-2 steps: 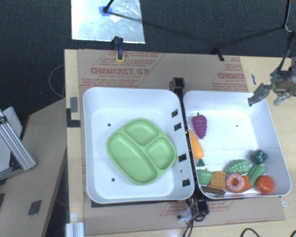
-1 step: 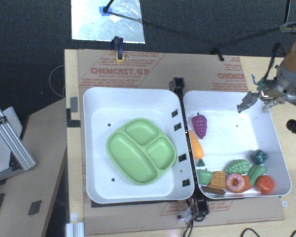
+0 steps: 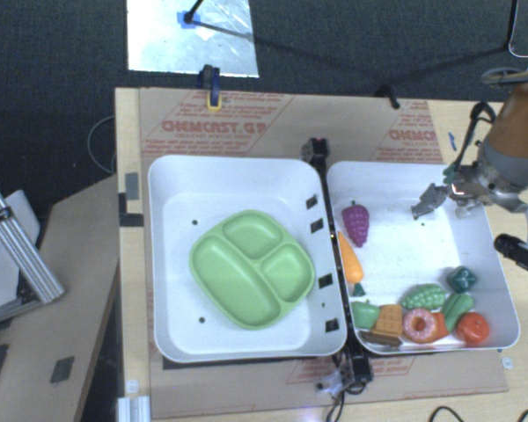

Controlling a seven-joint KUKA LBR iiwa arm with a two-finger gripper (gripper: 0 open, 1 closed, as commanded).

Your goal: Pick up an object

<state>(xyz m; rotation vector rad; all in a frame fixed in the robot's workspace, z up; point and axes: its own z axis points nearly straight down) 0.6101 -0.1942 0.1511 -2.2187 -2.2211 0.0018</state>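
Note:
The right bin [image 3: 396, 251] holds toy food. Purple grapes [image 3: 357, 222] lie near its left wall, with an orange carrot [image 3: 351, 259] just below them. Along the front edge sit a green pepper [image 3: 364, 313], a waffle [image 3: 389, 323], a pink donut [image 3: 420, 324], a red tomato [image 3: 473, 327], a light green vegetable [image 3: 425, 296] and a dark green piece [image 3: 462, 279]. My gripper [image 3: 429, 202] hangs over the bin's back right part, tilted down to the left. It is apart from every toy, roughly 80 pixels right of the grapes.
The left bin [image 3: 180, 192] holds a green divided plate [image 3: 251, 269]. A black divider with clips [image 3: 321, 227] runs between the bins. The arm's orange band [image 3: 521, 121] enters from the right. A shiny sheet [image 3: 192, 26] lies behind the bench.

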